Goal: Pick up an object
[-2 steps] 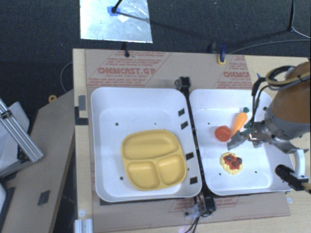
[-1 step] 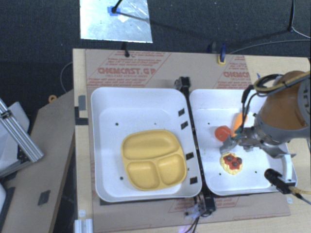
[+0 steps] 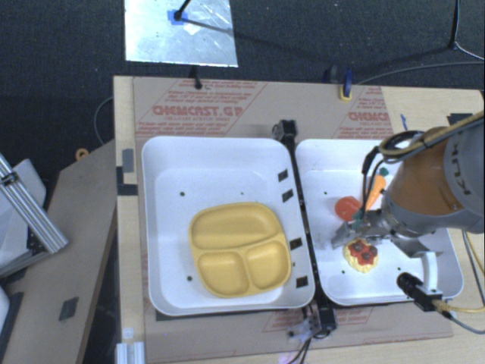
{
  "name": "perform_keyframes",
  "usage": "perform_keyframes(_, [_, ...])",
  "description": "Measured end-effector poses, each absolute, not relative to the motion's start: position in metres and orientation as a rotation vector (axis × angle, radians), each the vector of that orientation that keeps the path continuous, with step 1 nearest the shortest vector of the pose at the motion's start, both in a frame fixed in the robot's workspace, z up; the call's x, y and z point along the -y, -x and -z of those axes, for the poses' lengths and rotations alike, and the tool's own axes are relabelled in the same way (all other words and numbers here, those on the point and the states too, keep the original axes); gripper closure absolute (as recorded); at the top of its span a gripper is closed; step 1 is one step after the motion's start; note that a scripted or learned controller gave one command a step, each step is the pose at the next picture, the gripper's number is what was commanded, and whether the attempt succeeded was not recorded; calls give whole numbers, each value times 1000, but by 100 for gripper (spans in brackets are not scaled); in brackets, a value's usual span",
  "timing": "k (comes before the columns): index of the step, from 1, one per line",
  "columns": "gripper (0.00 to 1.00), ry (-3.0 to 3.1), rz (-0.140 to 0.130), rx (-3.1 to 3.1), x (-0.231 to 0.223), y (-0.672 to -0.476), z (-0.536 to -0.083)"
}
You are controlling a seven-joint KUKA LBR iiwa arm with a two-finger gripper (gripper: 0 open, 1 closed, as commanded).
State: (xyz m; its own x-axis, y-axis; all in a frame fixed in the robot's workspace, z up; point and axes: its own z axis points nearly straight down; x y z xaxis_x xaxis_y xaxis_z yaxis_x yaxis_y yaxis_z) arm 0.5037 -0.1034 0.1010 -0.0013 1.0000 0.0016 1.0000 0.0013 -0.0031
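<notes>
In the right bin (image 3: 326, 279) lie a red round toy (image 3: 348, 206), an orange carrot-shaped toy (image 3: 373, 192) and a yellow piece with red topping (image 3: 361, 255). My gripper (image 3: 356, 230) hangs low over the bin, between the red toy and the yellow piece, just above the latter. The arm's grey and orange body covers much of the bin's right side. I see nothing lifted between the fingers.
The left bin (image 3: 163, 203) holds a yellow divided plate (image 3: 239, 247). A black divider strip (image 3: 297, 203) runs between the bins. Cables cross the bench at the back right, and a metal sheet (image 3: 180, 21) lies beyond the bench.
</notes>
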Motion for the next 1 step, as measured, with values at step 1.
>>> perform_keyframes(1, [100, 2221, 1, 2224, 104, -505, -114])
